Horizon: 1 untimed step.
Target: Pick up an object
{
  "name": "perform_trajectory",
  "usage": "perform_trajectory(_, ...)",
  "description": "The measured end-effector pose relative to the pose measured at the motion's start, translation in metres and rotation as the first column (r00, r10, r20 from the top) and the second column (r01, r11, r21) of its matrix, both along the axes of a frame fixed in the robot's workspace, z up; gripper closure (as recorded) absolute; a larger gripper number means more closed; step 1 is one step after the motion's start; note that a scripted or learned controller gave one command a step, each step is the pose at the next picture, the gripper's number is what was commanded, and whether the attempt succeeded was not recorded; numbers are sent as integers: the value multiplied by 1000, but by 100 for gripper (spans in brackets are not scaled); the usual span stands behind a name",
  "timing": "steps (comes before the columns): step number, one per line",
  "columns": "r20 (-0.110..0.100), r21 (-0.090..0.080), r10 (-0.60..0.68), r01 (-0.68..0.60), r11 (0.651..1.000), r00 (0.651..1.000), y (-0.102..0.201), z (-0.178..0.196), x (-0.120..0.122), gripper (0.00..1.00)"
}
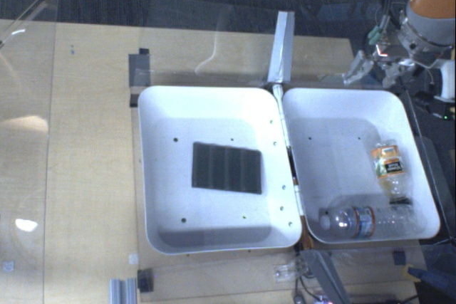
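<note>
A dark ribbed rectangular pad (pixel 226 168) lies flat in the middle of the left bin (pixel 160 110). In the right bin (pixel 320 110), a small bottle with an orange-yellow label (pixel 389 166) lies near the right wall. A clear plastic bottle with a blue and red label (pixel 354 221) lies on its side along the front wall. My gripper (pixel 374 71) hangs over the back rim of the right bin, at the upper right. It is open, with nothing between its fingers, well apart from both bottles.
A metal post (pixel 281 46) rises behind the seam between the two bins. Cables and dark hardware run along the right side, beside the right bin. The wooden bench (pixel 71 153) stretches to the left of the bins.
</note>
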State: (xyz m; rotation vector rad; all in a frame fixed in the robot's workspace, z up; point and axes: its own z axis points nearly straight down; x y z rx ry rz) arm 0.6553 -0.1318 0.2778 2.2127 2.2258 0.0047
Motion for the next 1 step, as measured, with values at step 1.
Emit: perform_trajectory(1,-2,0,-106,106,994,994,-45,-133,-24,0)
